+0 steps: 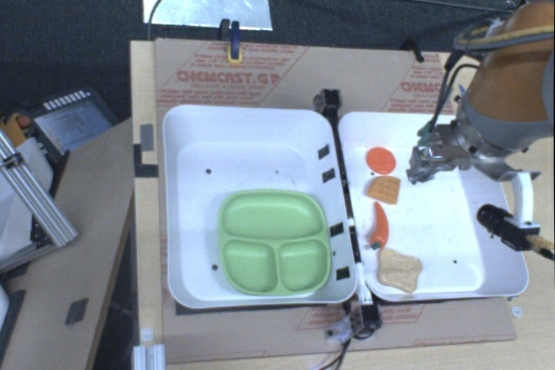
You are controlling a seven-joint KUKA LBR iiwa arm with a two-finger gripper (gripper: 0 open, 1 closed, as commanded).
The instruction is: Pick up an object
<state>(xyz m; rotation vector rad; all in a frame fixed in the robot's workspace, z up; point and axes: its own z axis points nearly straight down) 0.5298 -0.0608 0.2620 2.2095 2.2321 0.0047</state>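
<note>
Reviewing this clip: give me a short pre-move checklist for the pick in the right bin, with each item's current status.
1. Pickable objects lie in the right bin: ok. An orange disc, tan square piece, orange-red carrot-like piece and beige piece lie along its left side.
2. End effector is over the right bin: ok, beside the orange disc.
3. Nothing already held: cannot tell, its tips are too small to read.
4. Targets are separated: not ok for the disc and square, which look nearly touching; the beige piece lies more apart.
5. Left bin stays out of the way: ok, the green divided tray lies there.
</note>
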